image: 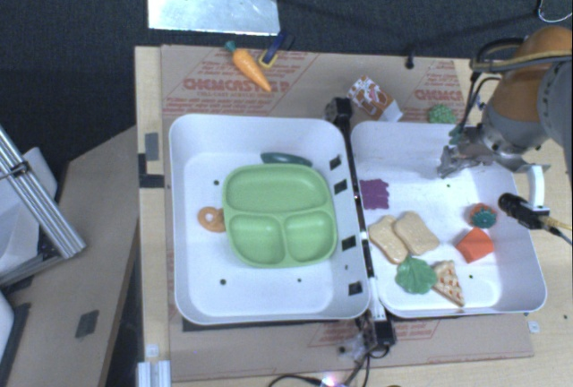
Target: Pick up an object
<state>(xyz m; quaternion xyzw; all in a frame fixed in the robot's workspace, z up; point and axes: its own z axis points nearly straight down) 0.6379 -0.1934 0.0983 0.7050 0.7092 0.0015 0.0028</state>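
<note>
Risk: tool hangs over bare floor near the back wall of the right bin; a plunge here would likely meet nothing, or clip the wall. Grip state: cannot tell. Nearest candidates: teal round piece and orange block, toward the front, apart from it. Purple piece well off toward the green tray

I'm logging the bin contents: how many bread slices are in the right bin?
2. The bread slices lie side by side near the right bin's left-centre, just above the green leafy toy. Nothing appears to hide more.
</note>
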